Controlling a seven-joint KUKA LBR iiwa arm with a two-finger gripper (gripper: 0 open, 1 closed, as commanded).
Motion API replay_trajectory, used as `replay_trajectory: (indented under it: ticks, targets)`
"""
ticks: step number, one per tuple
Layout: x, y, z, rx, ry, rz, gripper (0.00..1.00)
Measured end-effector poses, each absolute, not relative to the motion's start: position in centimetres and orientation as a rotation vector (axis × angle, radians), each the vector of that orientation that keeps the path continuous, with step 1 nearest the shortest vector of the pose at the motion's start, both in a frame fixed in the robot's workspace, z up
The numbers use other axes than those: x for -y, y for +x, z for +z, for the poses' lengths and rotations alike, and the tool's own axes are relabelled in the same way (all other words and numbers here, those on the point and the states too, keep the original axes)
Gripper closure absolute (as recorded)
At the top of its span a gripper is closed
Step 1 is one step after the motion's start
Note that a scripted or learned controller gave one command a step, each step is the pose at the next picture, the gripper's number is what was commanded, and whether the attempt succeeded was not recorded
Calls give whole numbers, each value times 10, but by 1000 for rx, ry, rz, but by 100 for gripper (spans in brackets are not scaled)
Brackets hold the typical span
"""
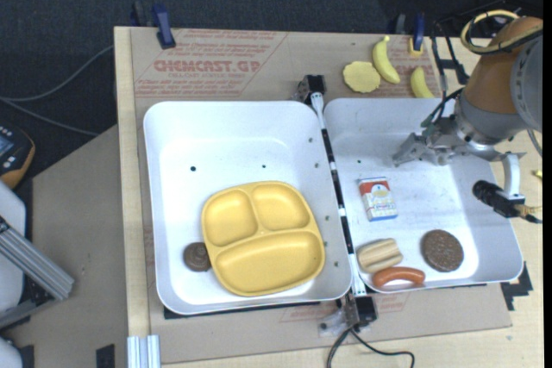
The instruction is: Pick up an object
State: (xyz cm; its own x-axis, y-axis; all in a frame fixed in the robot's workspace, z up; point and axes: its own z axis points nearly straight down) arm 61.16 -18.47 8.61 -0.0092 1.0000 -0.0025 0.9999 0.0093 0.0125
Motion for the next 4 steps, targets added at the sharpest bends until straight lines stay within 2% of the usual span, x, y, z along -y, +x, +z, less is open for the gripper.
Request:
replay_trajectory:
  ticks: [1, 2, 3, 4]
  targets:
    - [150, 670, 85, -2224, 2210, 6, 0]
    - [92, 585, 84, -2229, 2227, -5, 0]
    - [95, 589, 95, -2222, 2220, 1, 100]
    - [95, 589, 94, -2222, 2221, 0, 0]
